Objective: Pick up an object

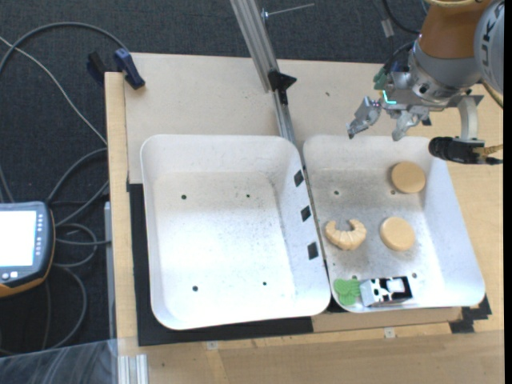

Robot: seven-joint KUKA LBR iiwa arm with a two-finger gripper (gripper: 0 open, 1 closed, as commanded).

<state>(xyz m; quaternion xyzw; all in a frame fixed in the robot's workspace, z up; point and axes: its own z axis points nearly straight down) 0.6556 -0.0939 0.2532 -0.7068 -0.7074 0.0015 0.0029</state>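
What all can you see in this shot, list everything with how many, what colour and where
bins: 2, white, side by side on the bench
discs: 2, tan, right bin, one behind the other
croissant: 1, tan, right bin, left of the front disc
green piece: 1, green, right bin's front edge
box: 1, black and white, beside the green piece
rail: 1, grey metal, slanting from the top down between the bins
clamp: 1, blue, bench's back left corner
tablet: 1, orange-edged, on the floor at left
cables: several, grey, floor at left
arm: 1, grey and orange, top right
claw: 1, open, holding nothing, above the right bin's back edge
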